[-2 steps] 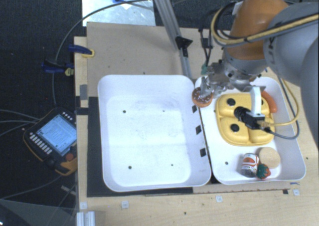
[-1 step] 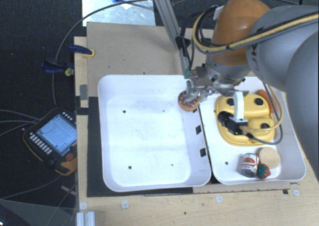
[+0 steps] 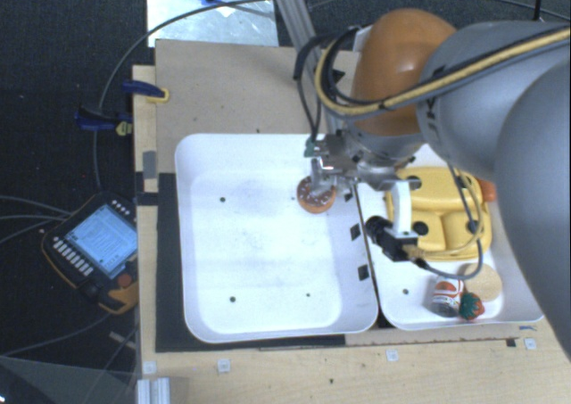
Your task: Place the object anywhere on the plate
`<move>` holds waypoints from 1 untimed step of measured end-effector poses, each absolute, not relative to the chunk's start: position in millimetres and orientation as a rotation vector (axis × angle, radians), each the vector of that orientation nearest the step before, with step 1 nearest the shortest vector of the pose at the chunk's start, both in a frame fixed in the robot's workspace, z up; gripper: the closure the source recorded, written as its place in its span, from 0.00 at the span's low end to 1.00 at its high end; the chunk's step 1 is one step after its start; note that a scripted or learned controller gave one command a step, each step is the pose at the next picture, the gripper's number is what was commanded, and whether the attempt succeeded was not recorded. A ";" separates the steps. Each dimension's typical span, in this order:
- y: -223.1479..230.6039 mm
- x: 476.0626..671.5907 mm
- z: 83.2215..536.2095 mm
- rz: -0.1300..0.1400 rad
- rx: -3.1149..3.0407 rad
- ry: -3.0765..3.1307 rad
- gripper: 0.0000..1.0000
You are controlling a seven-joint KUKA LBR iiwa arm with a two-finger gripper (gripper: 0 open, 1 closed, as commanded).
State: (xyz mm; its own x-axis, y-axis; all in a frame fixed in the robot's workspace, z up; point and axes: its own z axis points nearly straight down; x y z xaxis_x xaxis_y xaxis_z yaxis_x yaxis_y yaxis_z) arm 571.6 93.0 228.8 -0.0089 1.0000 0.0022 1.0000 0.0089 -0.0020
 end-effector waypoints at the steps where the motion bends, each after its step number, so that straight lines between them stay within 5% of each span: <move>1: 118.0 570.5 232.7 -0.002 -2.212 -2.230 1.00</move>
